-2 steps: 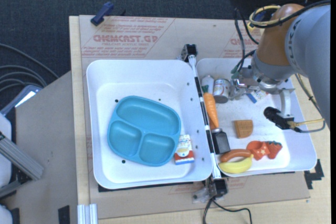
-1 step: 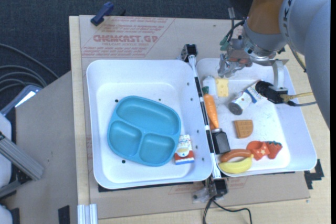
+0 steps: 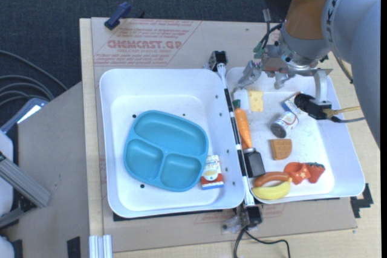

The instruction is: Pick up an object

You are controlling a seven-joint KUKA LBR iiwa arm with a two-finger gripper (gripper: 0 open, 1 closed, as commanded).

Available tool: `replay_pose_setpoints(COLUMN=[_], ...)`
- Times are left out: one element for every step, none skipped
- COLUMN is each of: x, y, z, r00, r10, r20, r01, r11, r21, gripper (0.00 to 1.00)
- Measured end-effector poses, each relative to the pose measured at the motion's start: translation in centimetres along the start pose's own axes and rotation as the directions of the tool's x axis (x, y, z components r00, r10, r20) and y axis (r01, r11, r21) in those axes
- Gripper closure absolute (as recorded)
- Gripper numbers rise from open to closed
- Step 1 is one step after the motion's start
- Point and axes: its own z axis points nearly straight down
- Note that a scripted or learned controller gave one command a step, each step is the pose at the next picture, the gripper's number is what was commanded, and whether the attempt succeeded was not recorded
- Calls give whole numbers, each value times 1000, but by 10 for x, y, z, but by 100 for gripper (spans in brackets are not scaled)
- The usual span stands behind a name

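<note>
My gripper (image 3: 264,78) hangs over the back of the right bin (image 3: 338,148), its two grey fingers spread apart with nothing between them, so it is open. Just below it lies a pale yellow cheese slice (image 3: 257,101). An orange carrot (image 3: 243,126) lies along the bin's left wall. A small can (image 3: 283,124) lies on its side in the middle, with a brown cracker (image 3: 280,148) in front of it. Near the front lie a black block (image 3: 254,163), a sausage (image 3: 270,179), a banana (image 3: 271,191) and a red pepper (image 3: 304,172).
The left bin (image 3: 115,106) holds a blue divided plate (image 3: 165,150) and a small white and red carton (image 3: 211,171) by its right wall. A blue clip (image 3: 117,16) lies at the bench's back left. The grey arm fills the upper right.
</note>
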Motion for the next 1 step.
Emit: replay_pose_setpoints(x=[-45], y=[22], z=[90], r00=[1000], r10=[0], r20=[0], r01=[0], r11=[1000], r21=[-1], gripper=[0])
